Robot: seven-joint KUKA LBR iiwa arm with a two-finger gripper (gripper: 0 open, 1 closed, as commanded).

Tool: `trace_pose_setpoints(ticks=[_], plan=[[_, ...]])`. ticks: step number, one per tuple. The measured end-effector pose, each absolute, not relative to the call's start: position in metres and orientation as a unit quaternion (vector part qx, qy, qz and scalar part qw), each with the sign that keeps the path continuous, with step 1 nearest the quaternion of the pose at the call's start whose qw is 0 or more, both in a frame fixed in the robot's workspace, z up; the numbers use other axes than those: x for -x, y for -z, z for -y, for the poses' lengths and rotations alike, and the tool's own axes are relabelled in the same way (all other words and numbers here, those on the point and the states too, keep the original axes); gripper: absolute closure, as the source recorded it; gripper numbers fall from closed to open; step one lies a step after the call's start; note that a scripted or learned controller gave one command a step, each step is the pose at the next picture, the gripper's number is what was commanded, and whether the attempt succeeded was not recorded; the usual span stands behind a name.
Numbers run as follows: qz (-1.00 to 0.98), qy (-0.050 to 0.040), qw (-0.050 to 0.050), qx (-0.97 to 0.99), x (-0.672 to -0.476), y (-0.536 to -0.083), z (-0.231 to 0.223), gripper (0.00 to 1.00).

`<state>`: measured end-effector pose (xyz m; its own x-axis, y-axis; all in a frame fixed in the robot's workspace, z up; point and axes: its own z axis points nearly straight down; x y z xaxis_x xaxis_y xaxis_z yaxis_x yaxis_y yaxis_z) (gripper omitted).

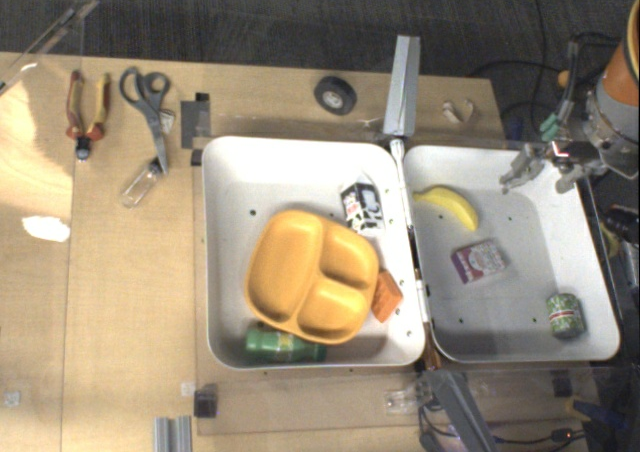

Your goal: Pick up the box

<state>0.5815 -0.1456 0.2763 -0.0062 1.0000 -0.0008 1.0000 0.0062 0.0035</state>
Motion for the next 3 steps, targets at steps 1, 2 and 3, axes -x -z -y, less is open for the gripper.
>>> trace_pose_setpoints(ticks=[1,2,3], plan=[[-0.700,-0.0009,0.001,-0.714,-0.560,-0.160,0.132,0.00],[-0.716,-0.0046,0.006,-0.698,-0.544,-0.089,0.133,0.00],[-0.717,-0.0066,0.009,-0.697,-0.547,-0.101,0.133,1.00]])
